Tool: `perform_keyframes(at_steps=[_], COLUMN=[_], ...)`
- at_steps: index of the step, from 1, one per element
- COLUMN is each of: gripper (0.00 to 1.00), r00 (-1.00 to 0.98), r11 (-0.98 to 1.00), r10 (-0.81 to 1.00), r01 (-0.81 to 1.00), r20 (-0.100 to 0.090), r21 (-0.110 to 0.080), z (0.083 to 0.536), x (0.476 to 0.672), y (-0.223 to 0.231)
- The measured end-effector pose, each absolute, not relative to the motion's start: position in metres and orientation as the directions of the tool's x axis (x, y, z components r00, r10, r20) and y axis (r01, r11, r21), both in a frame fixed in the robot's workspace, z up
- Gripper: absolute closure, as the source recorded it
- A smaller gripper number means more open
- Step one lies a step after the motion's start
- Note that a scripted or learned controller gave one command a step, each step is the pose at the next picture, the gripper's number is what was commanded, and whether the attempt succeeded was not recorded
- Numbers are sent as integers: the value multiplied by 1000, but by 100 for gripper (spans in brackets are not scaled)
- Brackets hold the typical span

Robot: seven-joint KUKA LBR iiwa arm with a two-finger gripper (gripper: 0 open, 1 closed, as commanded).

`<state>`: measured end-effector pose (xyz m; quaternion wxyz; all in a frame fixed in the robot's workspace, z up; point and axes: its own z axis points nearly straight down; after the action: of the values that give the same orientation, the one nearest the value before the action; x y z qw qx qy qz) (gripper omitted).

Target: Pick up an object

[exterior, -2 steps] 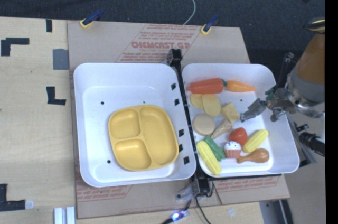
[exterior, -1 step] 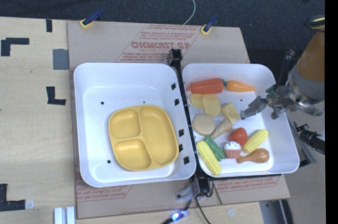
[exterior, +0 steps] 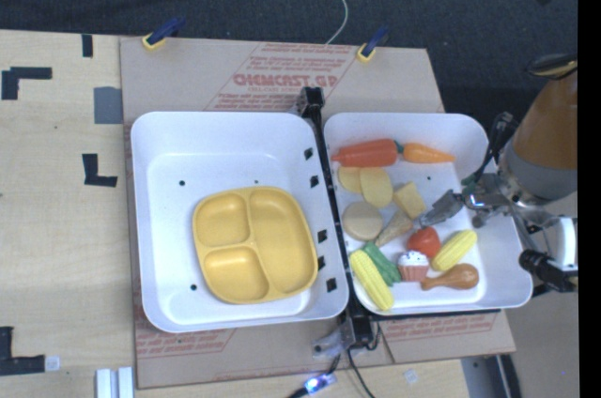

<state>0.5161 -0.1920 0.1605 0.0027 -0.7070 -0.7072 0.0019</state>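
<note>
The right bin (exterior: 470, 135) holds several toy foods: a red carrot (exterior: 366, 152), an orange carrot (exterior: 427, 154), pale yellow potato pieces (exterior: 377, 188), a cheese wedge (exterior: 409, 199), a tan round bun (exterior: 362, 222), a red tomato (exterior: 424, 240), two corn cobs (exterior: 454, 249) (exterior: 372, 280), a cupcake (exterior: 411, 267) and a drumstick (exterior: 452, 276). My gripper (exterior: 441, 209) hangs low over the bin's right half, just above and right of the tomato, beside the cheese wedge. Nothing is seen in its grasp.
A yellow divided plate (exterior: 254, 244) lies in the left bin (exterior: 160, 143). The arm's wrist (exterior: 549, 143) stands over the right bin's right rim. Both bins rest on a cardboard sheet (exterior: 282, 72) with clips at its far edge.
</note>
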Motion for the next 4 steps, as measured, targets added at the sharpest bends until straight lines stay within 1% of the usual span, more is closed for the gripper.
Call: perform_keyframes(at_steps=[1,2,3,4], gripper=[0,0,100,100], r00=[-2,-1,-2,-1], r11=[2,1,2,1], r10=[1000,1000,1000,1000], r01=[1000,1000,1000,1000], r20=[2,0,-3,-2], r21=[-7,-3,3,3], z=[111,83,96,155], x=[517,516,518,516], y=[-182,-181,-182,-189])
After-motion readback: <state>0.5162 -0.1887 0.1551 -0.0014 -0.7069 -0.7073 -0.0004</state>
